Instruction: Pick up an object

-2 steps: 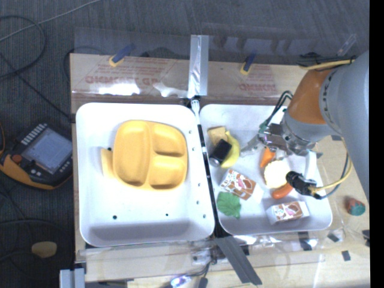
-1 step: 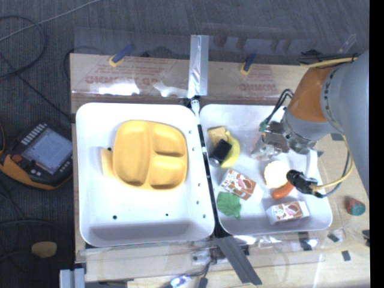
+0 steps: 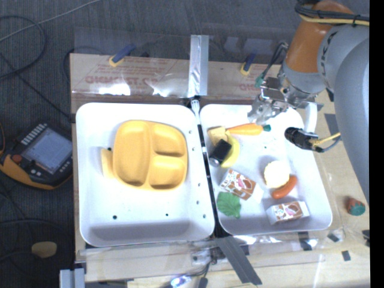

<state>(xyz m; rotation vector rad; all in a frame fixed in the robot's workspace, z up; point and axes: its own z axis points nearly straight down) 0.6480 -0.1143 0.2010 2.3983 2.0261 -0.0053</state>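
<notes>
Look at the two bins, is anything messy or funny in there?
A little. The yellow tray sits crooked in the left bin. In the right bin the small cartons lie tipped at odd angles. Nothing looks spilled.

right bin (image 3: 318,179) crowded; bare floor beside yellow tray (image 3: 150,153)
</notes>
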